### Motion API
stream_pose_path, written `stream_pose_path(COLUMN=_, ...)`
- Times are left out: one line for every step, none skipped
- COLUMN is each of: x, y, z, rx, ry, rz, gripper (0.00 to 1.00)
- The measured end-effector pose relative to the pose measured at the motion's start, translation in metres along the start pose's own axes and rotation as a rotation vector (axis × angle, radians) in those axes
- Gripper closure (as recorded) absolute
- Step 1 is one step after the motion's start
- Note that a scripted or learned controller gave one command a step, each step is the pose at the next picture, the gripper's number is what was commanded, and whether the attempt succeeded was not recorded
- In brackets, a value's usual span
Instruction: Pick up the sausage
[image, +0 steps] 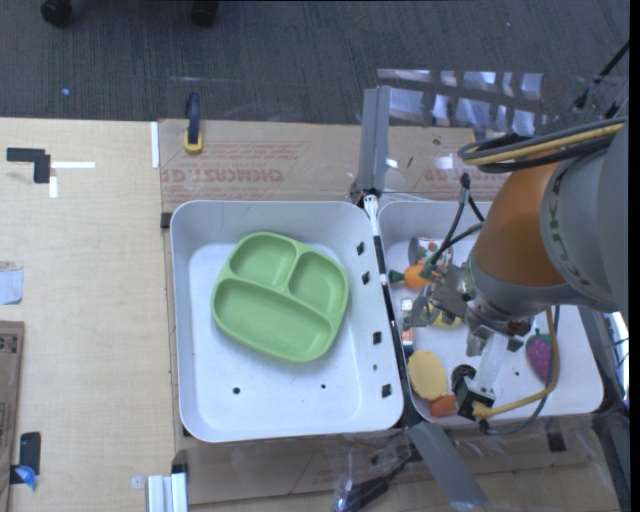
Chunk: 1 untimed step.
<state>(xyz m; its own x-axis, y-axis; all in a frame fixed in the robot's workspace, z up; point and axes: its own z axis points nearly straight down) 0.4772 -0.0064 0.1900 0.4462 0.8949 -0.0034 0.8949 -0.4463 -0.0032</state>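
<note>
Hanging low over the right bin (575, 392): the arm (560, 240) comes in from the right, wrist pointed down among the toy food. The jaws sit under the wrist, hidden from this camera, so cannot tell if they are clenched or released. Sausage (442, 405), which reads as a short reddish-orange piece, lies against the near wall of the right bin, left of the wrist. It is just beside a yellow lump (428, 372), possibly touching. An orange piece (413, 273) sits farther back by the wall between the bins. A purple item (540, 356) lies on the wrist's other side. Left bin (200, 330) holds a green divided plate (282, 296), flat, roughly centred. Both bins rest on the bench (80, 300).
</note>
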Motion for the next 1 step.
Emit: stream_pose_path(x=-0.0407, y=0.0206, z=-0.0547, rx=-0.001, ry=0.000, rz=0.466, gripper=0.00)
